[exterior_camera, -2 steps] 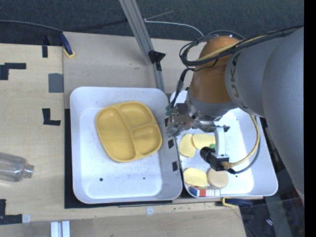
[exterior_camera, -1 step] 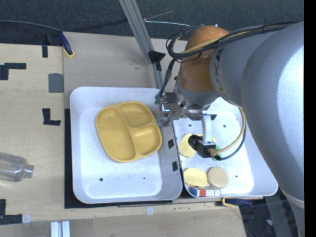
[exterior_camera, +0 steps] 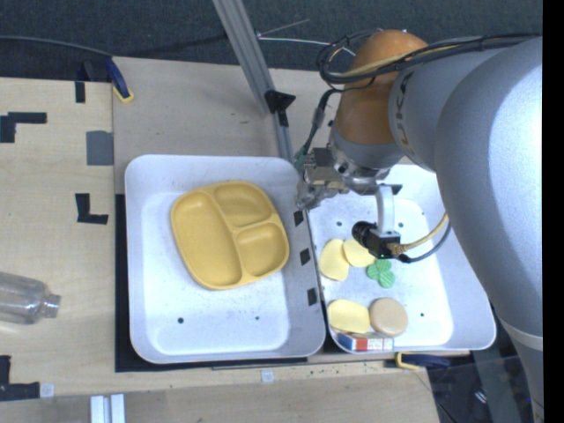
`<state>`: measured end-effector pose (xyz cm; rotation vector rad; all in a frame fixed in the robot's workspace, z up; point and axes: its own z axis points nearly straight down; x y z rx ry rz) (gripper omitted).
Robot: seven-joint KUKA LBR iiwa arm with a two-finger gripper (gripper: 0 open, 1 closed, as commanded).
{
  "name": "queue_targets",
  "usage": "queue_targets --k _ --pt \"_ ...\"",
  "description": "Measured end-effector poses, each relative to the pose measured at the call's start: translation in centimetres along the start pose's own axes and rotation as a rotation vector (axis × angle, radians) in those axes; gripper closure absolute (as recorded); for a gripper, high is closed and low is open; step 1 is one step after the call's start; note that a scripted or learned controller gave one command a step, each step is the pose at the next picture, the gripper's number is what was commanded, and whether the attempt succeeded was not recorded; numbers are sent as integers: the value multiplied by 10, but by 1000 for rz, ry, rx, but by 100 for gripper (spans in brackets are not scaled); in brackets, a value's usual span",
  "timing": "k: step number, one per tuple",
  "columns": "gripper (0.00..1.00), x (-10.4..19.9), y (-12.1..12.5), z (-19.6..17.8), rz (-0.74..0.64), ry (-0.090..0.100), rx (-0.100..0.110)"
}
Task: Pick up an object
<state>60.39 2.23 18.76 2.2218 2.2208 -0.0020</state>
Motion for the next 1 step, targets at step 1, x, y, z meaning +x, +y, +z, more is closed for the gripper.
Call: queue_targets --k 1 --pt "100 7 -53 0 0 0 5"
